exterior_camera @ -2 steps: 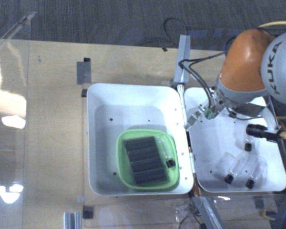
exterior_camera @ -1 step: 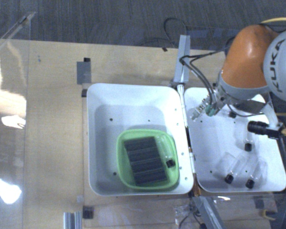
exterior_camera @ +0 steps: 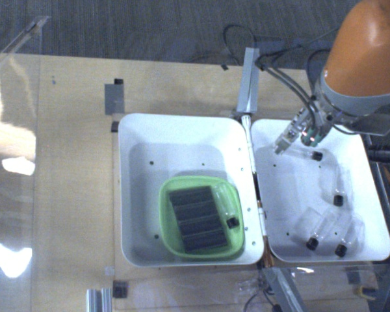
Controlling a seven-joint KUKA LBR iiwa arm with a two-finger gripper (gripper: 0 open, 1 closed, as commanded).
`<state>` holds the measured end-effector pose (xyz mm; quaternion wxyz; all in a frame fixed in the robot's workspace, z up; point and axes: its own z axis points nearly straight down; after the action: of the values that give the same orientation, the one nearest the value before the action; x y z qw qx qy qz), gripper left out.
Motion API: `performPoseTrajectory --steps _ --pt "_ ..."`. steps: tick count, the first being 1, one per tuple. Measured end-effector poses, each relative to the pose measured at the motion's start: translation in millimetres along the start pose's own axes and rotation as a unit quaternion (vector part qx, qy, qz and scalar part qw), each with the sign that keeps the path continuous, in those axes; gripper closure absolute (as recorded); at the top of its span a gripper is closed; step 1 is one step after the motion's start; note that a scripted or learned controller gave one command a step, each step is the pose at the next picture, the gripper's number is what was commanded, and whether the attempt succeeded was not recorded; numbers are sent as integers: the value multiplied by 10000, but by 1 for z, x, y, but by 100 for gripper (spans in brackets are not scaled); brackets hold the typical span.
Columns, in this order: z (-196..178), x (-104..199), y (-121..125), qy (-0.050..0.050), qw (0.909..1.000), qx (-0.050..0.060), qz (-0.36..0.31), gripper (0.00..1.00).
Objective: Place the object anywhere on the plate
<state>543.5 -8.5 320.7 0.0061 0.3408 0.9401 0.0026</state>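
A green plate (exterior_camera: 164, 207) sits in the front half of the left bin (exterior_camera: 136, 174). A black ribbed block (exterior_camera: 196, 218) lies on the plate. A small clear piece with a black cap (exterior_camera: 232, 222) rests at the plate's right rim. My gripper (exterior_camera: 299, 137) hangs over the back left part of the right bin (exterior_camera: 370, 194), below the arm's orange band (exterior_camera: 367, 38). I see nothing in the gripper. It is well away from the plate, across the wall between the bins.
Several clear pieces with black caps lie in the right bin, one near the gripper (exterior_camera: 318, 155), one mid-right (exterior_camera: 338, 200) and two at the front (exterior_camera: 311, 243) (exterior_camera: 341, 249). A grey post (exterior_camera: 247, 83) stands behind the bins' shared wall.
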Motion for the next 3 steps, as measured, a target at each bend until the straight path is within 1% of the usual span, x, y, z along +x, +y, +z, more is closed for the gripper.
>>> performPoseTrajectory --steps 1,2,3 --pt "135 42 -38 29 9968 18 -802 100" --pt "135 42 -38 27 9968 16 -799 0" --pt "123 41 -35 -6 9968 -15 -797 100"
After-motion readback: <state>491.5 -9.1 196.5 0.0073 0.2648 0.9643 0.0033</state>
